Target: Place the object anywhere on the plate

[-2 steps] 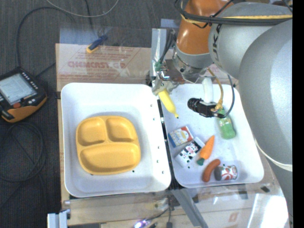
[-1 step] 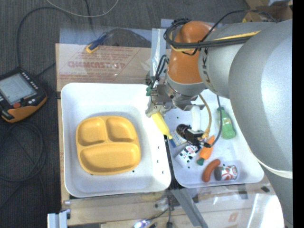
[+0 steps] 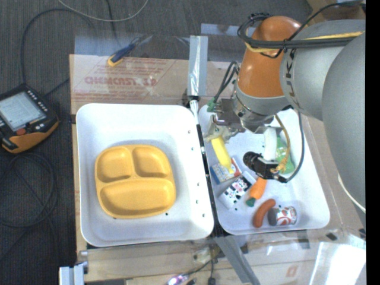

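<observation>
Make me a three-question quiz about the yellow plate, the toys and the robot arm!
1. Where is the yellow plate?
A. left bin
B. right bin
C. on the floor

2. How many sections does the plate have?
A. one
B. three
C. six

3. What lies on the plate?
A. a carrot
B. a can
C. nothing yet

Answers:
1 A, it sits in the left bin.
2 B, ridges split it into two small sections and one long one.
3 C, the carrot and other toys lie in the right bin, under the arm.

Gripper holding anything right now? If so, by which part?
Cannot be told. The gripper sits low over the right bin, above the yellow block, with the wrist hiding what lies under it. The plate is bare.
</observation>
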Controlling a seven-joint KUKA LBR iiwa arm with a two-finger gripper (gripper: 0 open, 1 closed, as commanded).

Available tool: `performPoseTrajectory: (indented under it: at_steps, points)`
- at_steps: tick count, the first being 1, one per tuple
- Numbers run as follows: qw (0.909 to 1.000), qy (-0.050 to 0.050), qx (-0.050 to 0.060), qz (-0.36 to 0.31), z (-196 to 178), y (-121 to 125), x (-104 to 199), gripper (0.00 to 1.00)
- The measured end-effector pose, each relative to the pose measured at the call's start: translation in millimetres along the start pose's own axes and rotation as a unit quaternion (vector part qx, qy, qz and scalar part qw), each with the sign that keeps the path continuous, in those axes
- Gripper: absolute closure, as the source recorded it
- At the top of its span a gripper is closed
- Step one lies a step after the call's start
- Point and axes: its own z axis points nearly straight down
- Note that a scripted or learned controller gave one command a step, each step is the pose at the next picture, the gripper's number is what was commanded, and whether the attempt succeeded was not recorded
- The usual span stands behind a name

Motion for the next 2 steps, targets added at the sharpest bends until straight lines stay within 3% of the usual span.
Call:
performPoseTrajectory:
  at_steps: [1,2]
  points:
    - [0.9996,-0.001,0.0,-0.027,-7,-5,56,1.0]
    - [0.9999,0.0,0.0,-0.011,-8,-2,-4,1.0]
